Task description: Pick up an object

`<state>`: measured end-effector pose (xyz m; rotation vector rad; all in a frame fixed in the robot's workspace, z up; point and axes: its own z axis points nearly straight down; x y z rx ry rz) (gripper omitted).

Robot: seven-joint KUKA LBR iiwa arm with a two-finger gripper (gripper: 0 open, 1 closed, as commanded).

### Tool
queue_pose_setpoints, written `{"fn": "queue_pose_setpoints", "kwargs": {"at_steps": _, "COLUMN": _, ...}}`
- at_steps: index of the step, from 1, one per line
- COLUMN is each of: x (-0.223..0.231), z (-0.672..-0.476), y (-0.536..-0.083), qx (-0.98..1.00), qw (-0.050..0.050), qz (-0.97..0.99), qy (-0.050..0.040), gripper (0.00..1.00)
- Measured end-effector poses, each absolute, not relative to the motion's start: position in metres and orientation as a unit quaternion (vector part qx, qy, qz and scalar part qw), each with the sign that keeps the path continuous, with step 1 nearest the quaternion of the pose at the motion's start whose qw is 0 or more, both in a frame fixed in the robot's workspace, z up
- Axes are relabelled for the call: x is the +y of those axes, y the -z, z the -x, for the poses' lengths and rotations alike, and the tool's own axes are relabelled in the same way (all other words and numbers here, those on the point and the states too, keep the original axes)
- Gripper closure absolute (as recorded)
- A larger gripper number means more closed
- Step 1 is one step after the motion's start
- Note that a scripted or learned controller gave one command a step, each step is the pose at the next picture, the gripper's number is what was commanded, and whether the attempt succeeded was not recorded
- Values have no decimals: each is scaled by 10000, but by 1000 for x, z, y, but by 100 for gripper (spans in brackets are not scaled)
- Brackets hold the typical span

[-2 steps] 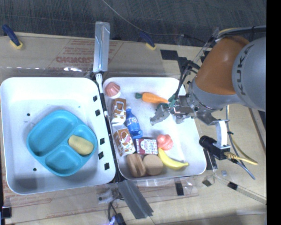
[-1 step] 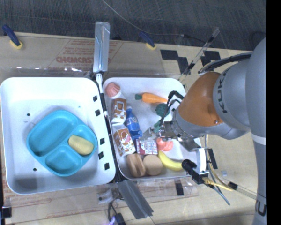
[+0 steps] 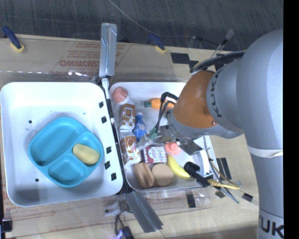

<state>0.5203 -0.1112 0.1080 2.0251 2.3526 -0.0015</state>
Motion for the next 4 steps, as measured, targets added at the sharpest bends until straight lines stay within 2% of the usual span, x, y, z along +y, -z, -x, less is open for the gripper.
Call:
{"fn": "queue_pose_setpoints", "kwargs": {"at_steps": 1, "x": -119, "z": -558, "y": -106, "qx": 7437, "qw": 114, "qz": -6684, "qy": -33, "gripper": 0}}
{"fn": "queue_pose_setpoints", "kwargs": {"at_steps": 2, "x": -168, "z": -547, "y": -114, "qx": 7306, "qw": -1, "qz": -6828, "qy": 7, "gripper": 0}}
{"fn": "queue_pose_setpoints", "kwargs": {"at_steps": 3, "x": -167, "z": -596, "y": -116, "qx": 7566, "qw": -7, "qz": -6538, "qy": 0, "gripper": 0}}
{"fn": "queue_pose_setpoints", "kwargs": {"at_steps": 4, "x": -167, "z": -646, "y": -101, "qx": 7841, "qw": -7, "qz": -6207, "qy": 4, "gripper": 0}}
